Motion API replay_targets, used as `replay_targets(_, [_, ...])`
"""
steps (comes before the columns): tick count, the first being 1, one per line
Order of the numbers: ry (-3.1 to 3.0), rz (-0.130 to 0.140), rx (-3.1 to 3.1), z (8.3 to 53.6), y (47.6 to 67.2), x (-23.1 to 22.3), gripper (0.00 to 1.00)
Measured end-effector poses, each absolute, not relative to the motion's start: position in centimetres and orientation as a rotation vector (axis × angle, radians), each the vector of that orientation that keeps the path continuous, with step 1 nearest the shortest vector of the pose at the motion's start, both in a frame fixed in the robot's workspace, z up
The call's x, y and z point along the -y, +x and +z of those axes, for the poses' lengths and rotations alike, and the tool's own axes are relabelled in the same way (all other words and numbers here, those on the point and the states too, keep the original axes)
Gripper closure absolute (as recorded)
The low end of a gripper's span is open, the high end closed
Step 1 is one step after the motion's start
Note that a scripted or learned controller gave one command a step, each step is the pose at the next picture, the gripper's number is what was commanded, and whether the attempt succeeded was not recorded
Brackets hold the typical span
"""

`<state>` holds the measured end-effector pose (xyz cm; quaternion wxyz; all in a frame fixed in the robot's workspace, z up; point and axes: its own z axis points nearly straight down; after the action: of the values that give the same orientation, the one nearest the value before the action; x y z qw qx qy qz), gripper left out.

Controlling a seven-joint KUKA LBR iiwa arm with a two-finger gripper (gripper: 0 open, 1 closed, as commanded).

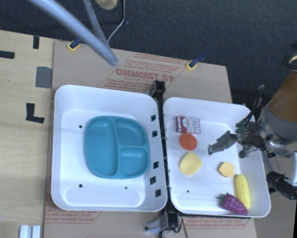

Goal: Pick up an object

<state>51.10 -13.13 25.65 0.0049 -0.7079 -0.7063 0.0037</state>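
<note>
The right bin [255, 114] holds several small objects: a red and white box [188, 125], an orange-red round piece [188, 142], a pale yellow lump [190, 164], a small yellow chunk [227, 169], a corn cob [242, 189] and a purple grape bunch [233, 204]. My gripper [234, 146] hangs over the right half of this bin, just above the small yellow chunk and to the right of the orange-red piece. It is open, its dark fingers [219, 144] are spread apart, and only white bin floor shows between them.
The left bin [68, 101] carries a blue divided plate [117, 147]. A black hinge strip [159, 143] runs between the two bins. The grey and orange arm [291, 105] enters from the right edge. Cardboard lies under both bins.
</note>
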Motion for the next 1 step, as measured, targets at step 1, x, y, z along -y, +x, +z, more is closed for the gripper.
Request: replay_targets(1, [-2.22, 0.002, 2.222, 26.17, 51.32, 13.12, 0.0])
